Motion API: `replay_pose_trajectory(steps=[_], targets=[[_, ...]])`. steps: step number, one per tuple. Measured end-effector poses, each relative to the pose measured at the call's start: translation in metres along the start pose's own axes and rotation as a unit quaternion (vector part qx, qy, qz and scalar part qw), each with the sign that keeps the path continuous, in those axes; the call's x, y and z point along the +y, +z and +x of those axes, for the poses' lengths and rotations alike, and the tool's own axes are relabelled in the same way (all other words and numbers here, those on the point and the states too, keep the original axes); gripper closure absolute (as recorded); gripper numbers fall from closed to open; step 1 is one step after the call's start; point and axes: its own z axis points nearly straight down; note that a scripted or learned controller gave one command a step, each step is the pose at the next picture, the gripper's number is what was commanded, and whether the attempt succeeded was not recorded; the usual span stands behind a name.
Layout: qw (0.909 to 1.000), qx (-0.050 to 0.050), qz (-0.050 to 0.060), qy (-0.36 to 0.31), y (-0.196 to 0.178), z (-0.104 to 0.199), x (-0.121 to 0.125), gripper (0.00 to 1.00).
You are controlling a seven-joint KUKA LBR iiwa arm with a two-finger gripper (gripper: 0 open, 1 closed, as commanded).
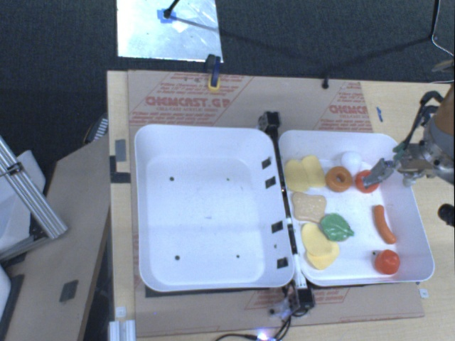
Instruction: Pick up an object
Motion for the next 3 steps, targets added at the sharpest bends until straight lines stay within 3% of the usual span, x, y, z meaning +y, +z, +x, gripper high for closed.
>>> replay_pose_trajectory(steps=[1,2,3], targets=[[1.0000,0.000,-0.002,-0.002,-0.011,0.000,0.001,1.00],[0.9999,-0.003,-0.011,-0.002,-0.302,0.034,0.017,1.00],[1.0000,-0.001,-0.003,-0.002,-0.318,0.041,0.090,1.00]])
